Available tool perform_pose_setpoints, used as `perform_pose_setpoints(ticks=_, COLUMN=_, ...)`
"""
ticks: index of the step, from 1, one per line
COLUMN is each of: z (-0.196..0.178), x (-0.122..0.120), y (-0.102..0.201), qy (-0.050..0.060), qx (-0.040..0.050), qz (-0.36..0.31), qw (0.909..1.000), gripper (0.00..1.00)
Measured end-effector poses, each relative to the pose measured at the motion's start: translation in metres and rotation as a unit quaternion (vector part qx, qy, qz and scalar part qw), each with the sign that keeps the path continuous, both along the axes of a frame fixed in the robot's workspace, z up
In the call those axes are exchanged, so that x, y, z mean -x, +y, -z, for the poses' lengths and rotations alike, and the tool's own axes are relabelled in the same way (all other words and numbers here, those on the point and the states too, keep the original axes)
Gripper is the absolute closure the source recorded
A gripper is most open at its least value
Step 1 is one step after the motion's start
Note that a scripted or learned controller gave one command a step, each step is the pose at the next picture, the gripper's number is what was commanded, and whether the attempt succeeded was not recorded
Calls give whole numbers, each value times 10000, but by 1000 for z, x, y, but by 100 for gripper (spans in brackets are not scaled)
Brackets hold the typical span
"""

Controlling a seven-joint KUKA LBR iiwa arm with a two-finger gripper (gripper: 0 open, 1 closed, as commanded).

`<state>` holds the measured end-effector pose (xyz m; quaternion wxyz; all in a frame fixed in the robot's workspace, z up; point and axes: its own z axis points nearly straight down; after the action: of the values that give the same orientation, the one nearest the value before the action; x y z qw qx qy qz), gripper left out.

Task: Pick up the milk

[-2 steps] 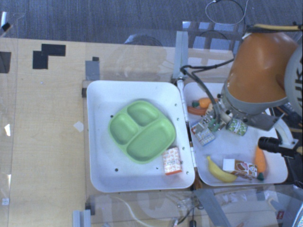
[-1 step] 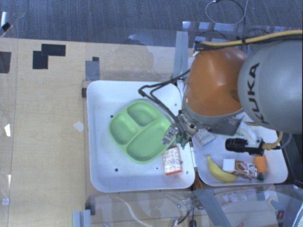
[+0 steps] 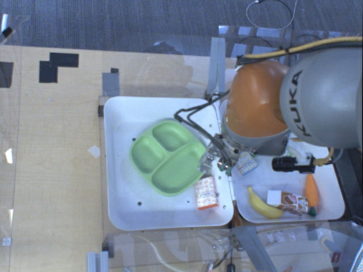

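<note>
A small blue-and-white carton (image 3: 247, 163), which I take for the milk, lies at the near-left corner of the right bin (image 3: 334, 208), partly under the arm's wrist. A red-and-white carton (image 3: 206, 192) lies in the left bin (image 3: 119, 152) by its right wall. My gripper (image 3: 212, 160) hangs low over the divider between the bins, at the right edge of the green plate (image 3: 167, 157), left of the blue-and-white carton and just above the red one. The arm's orange band (image 3: 255, 103) hides part of both bins.
The green three-part plate fills the middle of the left bin. In the right bin lie a banana (image 3: 264, 205), a brown-and-white packet (image 3: 292, 202) and a carrot (image 3: 311, 191). Cables (image 3: 195, 115) loop from the wrist over the left bin.
</note>
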<state>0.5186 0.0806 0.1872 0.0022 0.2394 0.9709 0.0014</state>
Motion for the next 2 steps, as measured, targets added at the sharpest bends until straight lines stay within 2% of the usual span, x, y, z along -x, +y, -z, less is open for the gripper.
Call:
perform_pose_setpoints(ticks=1, z=-9, x=17, y=-13, qy=-15, qx=6, qz=-1255, qw=9921, gripper=100)
perform_pose_setpoints(ticks=2, z=-12, x=29, y=-14, qy=-20, qx=14, qz=-2251, qw=9743, gripper=100)
